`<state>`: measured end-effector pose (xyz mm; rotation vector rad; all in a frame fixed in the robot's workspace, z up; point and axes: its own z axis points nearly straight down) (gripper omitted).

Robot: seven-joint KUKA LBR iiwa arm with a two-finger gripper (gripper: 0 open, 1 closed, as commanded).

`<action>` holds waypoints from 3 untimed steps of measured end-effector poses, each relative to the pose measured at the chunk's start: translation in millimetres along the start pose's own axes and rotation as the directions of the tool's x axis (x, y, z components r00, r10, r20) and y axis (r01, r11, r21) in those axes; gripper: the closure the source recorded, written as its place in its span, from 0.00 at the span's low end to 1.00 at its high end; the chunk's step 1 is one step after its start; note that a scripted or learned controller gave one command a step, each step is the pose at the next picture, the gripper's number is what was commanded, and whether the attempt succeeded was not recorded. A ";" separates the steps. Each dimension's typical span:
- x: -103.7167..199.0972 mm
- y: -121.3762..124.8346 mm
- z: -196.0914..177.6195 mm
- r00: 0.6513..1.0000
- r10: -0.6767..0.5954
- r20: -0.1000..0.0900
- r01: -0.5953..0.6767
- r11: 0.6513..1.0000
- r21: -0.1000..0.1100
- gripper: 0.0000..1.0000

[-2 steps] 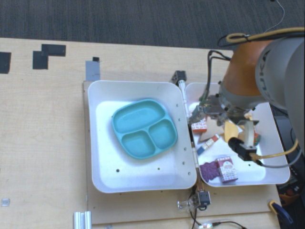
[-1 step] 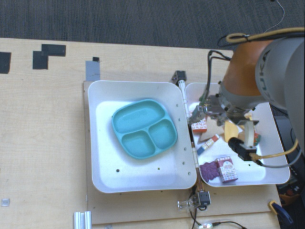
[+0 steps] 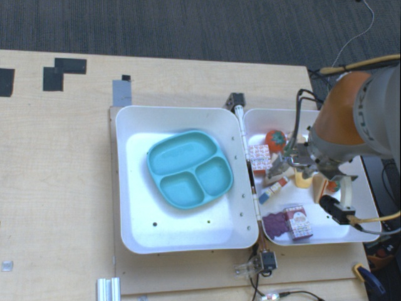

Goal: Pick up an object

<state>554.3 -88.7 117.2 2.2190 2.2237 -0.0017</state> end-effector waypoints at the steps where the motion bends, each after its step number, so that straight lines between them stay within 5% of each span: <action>1: 5.8 -65.2 30.1 1.000 0.001 0.000 -0.001 1.000 -0.009 0.00; 2: 6.2 -63.0 18.9 1.000 0.000 0.000 0.000 1.000 -0.015 1.00; 3: 70.9 -66.4 -67.7 1.000 -0.003 -0.002 0.003 1.000 -0.004 1.00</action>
